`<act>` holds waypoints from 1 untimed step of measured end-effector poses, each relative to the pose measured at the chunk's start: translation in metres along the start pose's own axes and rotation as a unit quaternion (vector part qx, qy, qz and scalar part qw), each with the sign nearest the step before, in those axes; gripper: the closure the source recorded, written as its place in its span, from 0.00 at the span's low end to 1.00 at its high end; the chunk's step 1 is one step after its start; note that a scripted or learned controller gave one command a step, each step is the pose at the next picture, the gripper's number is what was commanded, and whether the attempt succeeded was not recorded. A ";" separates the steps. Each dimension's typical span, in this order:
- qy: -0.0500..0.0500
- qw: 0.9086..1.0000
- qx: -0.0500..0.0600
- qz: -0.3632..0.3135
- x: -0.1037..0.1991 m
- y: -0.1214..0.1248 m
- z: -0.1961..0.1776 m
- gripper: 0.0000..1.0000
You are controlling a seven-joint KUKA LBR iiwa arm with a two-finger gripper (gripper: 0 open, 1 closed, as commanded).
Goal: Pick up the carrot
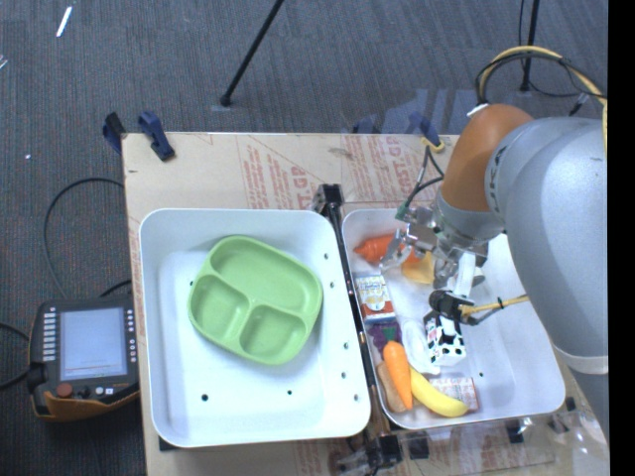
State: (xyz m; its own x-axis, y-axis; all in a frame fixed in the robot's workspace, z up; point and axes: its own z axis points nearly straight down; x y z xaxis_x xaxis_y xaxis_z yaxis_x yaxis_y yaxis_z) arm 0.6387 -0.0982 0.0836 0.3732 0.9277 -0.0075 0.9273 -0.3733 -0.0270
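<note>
The carrot (397, 369) is a short orange stick lying lengthwise in the near left part of the right bin (516, 365), between a brown piece and a banana. My gripper (413, 248) hangs over the far left part of the same bin, well behind the carrot and apart from it. It sits beside an orange toy (375, 248) and a yellowish piece (420, 268). The grey wrist with its orange band (486, 157) covers the bin's far right corner.
A banana (438, 395) lies right of the carrot, a black-and-white spotted carton (445, 333) behind it, and a small printed packet (373, 296) by the bin's left wall. The left bin (174, 385) holds a green divided plate (256, 298). A teach pendant (84, 350) rests at far left.
</note>
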 end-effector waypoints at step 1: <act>0.006 0.999 -0.018 0.031 -0.006 -0.060 -0.006 0.00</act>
State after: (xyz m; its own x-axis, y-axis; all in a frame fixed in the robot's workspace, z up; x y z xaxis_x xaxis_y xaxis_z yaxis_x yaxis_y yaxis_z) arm 0.5809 -0.0811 0.0911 0.4301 0.9028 0.0047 0.9027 -0.4301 0.0089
